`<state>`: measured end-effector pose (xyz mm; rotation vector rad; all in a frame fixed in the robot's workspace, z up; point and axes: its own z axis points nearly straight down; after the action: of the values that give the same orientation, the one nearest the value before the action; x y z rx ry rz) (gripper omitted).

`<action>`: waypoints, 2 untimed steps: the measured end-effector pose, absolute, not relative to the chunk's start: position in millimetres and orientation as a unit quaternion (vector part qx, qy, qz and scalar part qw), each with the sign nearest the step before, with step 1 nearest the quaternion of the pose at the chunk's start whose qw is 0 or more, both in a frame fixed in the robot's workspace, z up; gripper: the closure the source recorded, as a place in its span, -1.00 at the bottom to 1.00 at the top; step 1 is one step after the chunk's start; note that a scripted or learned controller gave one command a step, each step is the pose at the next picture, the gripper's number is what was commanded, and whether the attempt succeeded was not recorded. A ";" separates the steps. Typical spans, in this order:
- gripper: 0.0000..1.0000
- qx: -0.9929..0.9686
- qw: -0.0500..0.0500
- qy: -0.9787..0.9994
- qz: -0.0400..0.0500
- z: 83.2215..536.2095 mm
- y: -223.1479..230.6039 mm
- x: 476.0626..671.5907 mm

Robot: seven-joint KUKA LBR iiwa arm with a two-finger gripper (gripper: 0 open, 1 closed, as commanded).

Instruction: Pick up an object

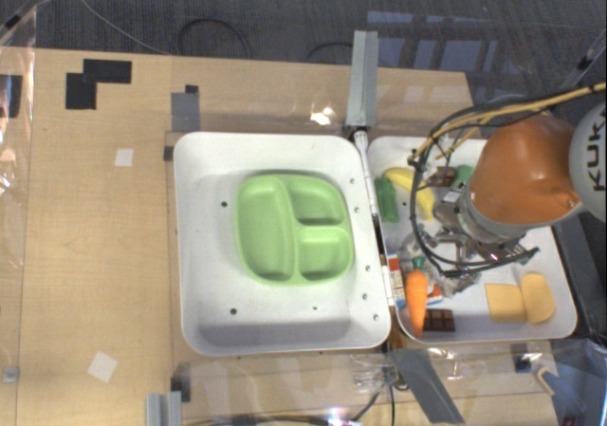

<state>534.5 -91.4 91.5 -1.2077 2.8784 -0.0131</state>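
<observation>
The arm's orange band [522, 175] and wrist hang over the middle of the right bin [566, 320], hiding the gripper beneath them. Around the wrist lie small toy foods. An orange carrot [415, 295] sits at the bin's front left with a brown block [438, 322] just in front of it. A yellow cheese-like block [505, 302] and a rounded yellow piece [539, 297] rest at the front right. A green piece [387, 198] and a yellow banana [406, 177] lie at the back left.
The left bin [204, 225] holds a green divided plate [294, 228]. A metal divider post [361, 78] stands behind the bins' shared wall. Cables [455, 130] loop off the wrist over the right bin.
</observation>
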 end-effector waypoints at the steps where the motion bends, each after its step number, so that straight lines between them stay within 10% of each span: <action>1: -1.00 -0.469 0.013 0.883 -0.008 92.3 -88.6 503.5; 2: -1.00 -0.482 0.013 0.876 -0.006 92.1 -101.3 495.6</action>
<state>495.6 -101.3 92.1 -1.5024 2.7291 -0.0199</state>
